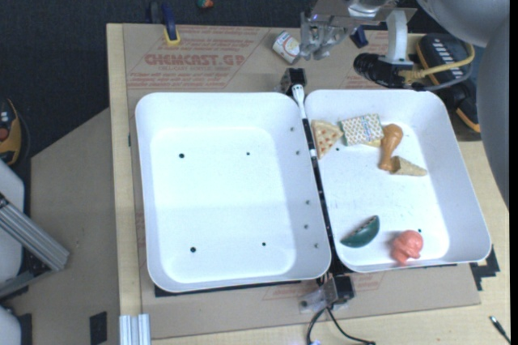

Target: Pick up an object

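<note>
The right bin (453, 173) holds several toy foods: a tan cracker triangle (325, 136), a pale patterned square (361, 129), an orange-brown drumstick (391, 145), a cream wedge (409, 167), a green watermelon slice (361, 232) and a pink blob (407, 245). My gripper (320, 40) hangs high above the bench behind the bins' far edge, under the grey arm with its orange band. Nothing shows between its fingers. It is well clear of every object.
The left bin (162, 173) sits beside the right one. A small white box (286, 46) lies on the cardboard behind the bins near the gripper. Black cables and a yellow-black device (441, 56) lie at back right. A blue clamp (169, 19) stands at back left.
</note>
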